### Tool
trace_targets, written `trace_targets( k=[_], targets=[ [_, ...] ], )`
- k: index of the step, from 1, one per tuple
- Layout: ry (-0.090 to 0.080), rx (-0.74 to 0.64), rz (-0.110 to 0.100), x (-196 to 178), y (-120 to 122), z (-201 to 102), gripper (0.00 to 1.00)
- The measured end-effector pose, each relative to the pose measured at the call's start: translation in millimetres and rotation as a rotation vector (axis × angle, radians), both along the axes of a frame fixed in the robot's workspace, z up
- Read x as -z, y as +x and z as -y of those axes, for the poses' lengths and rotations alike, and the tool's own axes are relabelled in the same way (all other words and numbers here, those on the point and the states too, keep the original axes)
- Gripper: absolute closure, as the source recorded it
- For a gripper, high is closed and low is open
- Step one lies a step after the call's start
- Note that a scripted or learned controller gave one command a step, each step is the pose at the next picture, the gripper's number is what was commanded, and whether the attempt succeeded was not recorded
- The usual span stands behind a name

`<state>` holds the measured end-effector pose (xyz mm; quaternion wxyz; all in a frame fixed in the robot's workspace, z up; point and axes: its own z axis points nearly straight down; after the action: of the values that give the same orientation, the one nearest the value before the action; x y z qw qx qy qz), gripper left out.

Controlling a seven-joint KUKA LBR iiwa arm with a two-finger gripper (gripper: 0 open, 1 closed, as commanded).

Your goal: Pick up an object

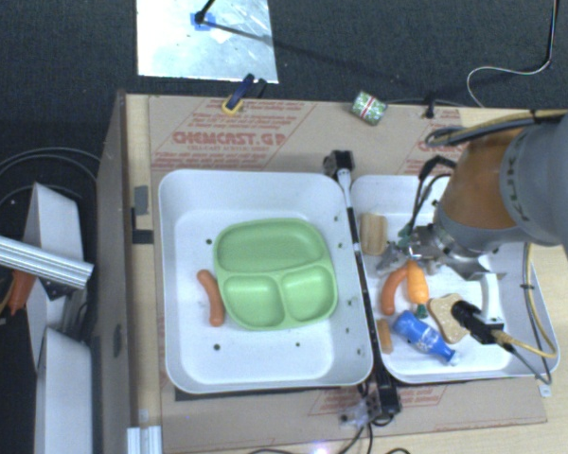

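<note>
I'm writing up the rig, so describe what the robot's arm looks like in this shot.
The arm is a thick, rounded grey body with a broad orange band above the wrist. Dark cables loop alongside it toward the metallic gripper.

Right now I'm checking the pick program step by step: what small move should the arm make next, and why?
Probably a short descent straight down. The gripper sits in the right bin, just above the orange carrot-like piece, with nothing seen between its fingers. The blue bottle and bread slice lie close by, so sideways travel risks nudging them.
</note>
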<state>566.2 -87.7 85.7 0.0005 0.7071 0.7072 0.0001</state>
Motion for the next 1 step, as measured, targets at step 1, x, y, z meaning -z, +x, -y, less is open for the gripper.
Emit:
trace_targets(
  k=[1],
  targets=[
    [0.001,-0.002,0.002,-10.6,0.9,-0.6,1.00]
  ],
)
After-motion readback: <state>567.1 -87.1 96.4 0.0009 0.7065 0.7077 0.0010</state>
